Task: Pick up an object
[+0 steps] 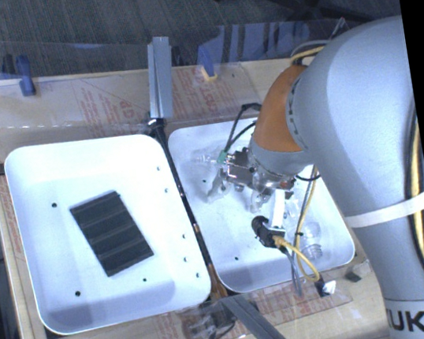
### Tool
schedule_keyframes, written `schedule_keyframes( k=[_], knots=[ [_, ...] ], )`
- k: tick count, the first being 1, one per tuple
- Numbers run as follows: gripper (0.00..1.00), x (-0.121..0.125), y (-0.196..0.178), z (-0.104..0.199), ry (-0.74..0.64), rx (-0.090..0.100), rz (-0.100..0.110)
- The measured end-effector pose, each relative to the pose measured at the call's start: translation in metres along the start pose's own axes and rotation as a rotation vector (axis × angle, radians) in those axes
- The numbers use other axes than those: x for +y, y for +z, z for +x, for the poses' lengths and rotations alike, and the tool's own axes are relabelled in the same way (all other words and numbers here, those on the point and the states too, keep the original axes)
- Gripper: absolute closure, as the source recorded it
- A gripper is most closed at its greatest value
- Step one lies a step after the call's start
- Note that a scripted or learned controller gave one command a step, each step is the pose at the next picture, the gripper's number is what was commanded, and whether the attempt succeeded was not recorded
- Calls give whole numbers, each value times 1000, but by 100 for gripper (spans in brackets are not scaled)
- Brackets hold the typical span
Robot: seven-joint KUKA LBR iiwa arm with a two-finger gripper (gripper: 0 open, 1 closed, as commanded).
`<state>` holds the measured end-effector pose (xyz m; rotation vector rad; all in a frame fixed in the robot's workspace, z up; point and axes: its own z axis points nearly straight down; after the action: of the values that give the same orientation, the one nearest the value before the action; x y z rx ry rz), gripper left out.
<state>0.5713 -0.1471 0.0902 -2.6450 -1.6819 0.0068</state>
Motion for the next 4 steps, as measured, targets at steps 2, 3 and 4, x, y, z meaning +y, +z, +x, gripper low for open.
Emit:
schedule_keyframes(
  k=[2, 3, 4],
  knots=[
    [0, 14, -79, -40, 15, 0, -5],
    [0, -22, -157, -61, -167, -1, -8],
    [0, -2, -172, -62, -408, -3, -8]
  ],
)
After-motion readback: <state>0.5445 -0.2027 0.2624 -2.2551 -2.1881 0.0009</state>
